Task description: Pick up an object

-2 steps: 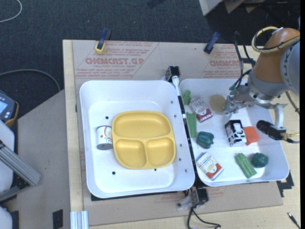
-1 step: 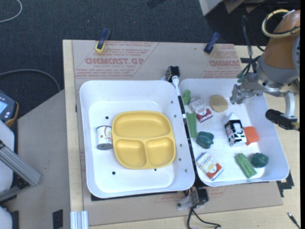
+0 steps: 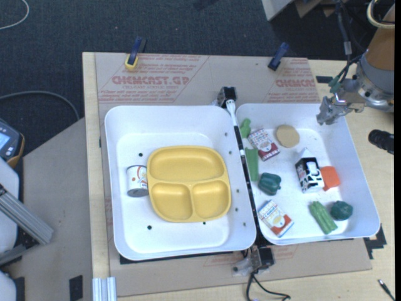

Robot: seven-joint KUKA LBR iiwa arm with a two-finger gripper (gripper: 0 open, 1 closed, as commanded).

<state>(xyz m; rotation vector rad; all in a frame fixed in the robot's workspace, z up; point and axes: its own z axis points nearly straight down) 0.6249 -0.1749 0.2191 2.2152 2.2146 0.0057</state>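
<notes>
White plastic is forming the two shallow bins sitting side by side on the bench, whose top is carrying red lettering. The left bin is holding a yellow divided tray at its middle, and a small can is lying on its side, touching the tray's left edge. The right bin is holding the loose objects. The grey arm is reaching in from the right, and its gripper is hanging over the bin's far right corner, above the rim and apart from every object; whether it is open or closed cannot be told at this size, and nothing is showing between its tips.

A black-and-white carton is standing near the bin's middle, touching an orange block on its right. Two small red-and-white boxes are lying apart, one near the far side and one near the front edge. A tan disc is resting just right of the far box. A green pepper is sitting between the boxes, and a green vegetable and a dark green lump are lying close together at the front right.
</notes>
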